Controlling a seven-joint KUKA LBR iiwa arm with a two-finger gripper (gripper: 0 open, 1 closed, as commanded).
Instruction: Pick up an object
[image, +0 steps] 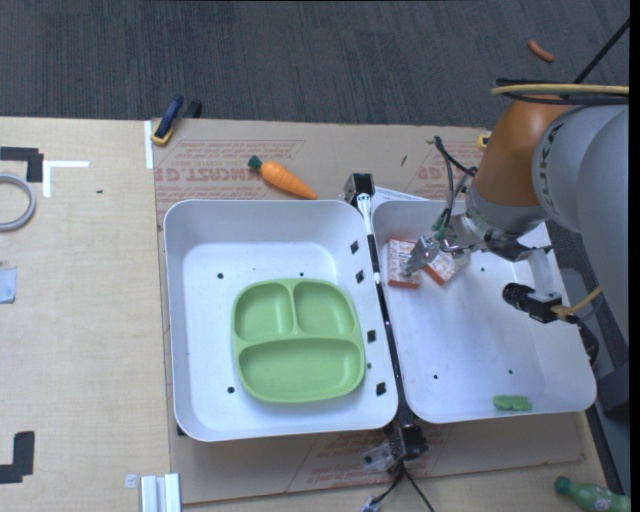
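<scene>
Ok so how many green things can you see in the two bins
2. A green divided plate lies in the left bin, and a small green object sits near the front edge of the right bin. The arm may hide others.

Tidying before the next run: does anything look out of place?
Yes. A toy carrot lies on the cardboard behind the left bin, outside both bins. A green bottle lies off the bench at bottom right.
</scene>
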